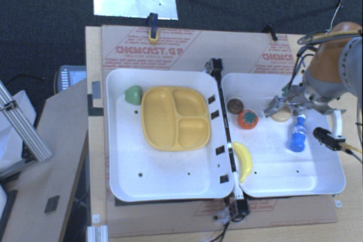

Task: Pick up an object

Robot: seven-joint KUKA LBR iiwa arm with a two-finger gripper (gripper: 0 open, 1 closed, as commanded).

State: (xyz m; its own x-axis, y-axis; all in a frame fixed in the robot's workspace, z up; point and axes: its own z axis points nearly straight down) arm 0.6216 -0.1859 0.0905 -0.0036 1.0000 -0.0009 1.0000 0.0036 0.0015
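The claw [282,106] hangs low in the right bin [317,183], right over a pale round piece [281,116]; whether it grips, I cannot tell.

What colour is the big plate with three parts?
Yellow; the divided plate shows in the camera view.
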